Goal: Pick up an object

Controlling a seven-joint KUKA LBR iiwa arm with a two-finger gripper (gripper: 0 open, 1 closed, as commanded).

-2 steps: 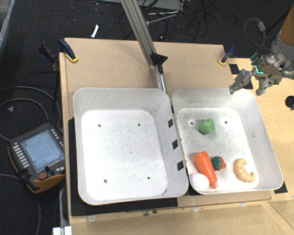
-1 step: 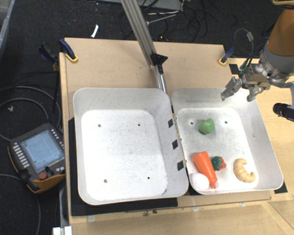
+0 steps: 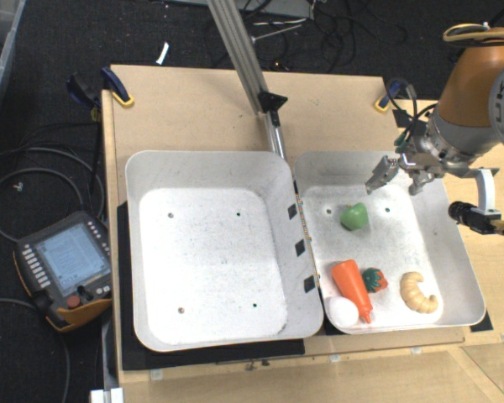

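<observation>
White ball [image 3: 343, 311] touching orange carrot [image 3: 353, 286], pincer [image 3: 398, 175] released, spread above right bin [image 3: 458, 263]

open jaws [image 3: 398, 176] above right bin [image 3: 454, 250]; green object [image 3: 354, 217] below

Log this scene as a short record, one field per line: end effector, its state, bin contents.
end effector: above the far part of the right bin
fingers: spread open, holding nothing
right bin contents: green object, orange carrot, white ball, croissant, small red and green item
nearest to end effector: green object
</observation>
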